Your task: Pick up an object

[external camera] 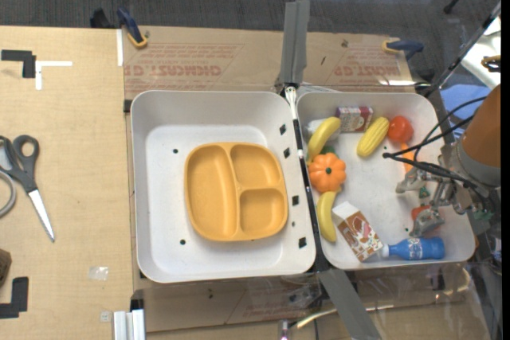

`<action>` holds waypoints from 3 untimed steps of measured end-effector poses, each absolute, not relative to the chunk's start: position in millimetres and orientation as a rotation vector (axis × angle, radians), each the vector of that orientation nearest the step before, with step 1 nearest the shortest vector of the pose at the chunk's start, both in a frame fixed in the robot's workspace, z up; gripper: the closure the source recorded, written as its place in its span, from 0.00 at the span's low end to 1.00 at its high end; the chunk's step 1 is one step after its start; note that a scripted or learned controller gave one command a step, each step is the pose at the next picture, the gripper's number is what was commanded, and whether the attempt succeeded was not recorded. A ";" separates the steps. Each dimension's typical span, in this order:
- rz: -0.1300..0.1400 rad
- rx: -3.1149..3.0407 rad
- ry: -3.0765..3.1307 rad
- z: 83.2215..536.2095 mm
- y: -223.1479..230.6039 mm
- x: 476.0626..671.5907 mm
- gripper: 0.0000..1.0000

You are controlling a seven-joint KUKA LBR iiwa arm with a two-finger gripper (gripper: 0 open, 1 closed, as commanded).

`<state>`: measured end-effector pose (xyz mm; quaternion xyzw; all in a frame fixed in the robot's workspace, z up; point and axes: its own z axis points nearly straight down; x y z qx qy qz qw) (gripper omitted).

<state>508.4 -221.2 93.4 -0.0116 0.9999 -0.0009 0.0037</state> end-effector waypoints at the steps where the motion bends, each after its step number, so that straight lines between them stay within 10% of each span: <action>1: 0.000 0.302 3.125 92.0 -137.8 495.9 0.00; 2: -0.003 0.188 3.131 94.4 -117.5 600.2 0.00; 3: -0.001 0.578 3.080 94.6 -110.6 630.8 0.00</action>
